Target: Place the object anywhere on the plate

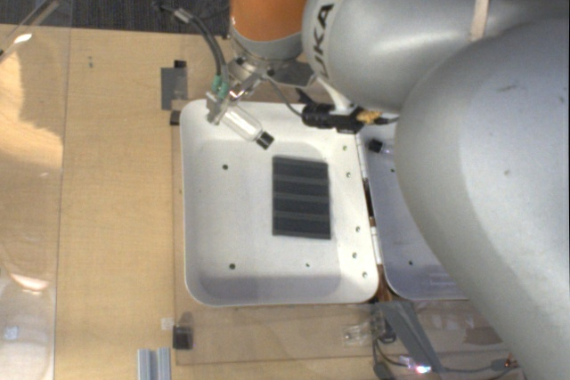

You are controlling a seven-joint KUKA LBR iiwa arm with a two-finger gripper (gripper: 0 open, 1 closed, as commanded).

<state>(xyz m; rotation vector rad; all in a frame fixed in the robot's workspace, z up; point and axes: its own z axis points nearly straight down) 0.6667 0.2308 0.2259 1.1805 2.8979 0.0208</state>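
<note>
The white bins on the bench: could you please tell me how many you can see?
2. The left bin lies in full view, with a dark ribbed plate in it. The right bin is beside it, mostly covered by the arm, so things in it may be hidden.

Matt white plastic bin (pixel 205 218), wooden bench (pixel 107 191)

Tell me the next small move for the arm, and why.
Probably a slight lift straight up, to test the grasp. The gripper sits at the far corner of the left bin, with the clear, dark-tipped tube slanting out beneath it; whether it is gripped is unclear. The tube lies apart from the dark ribbed panel mid-bin.
</note>
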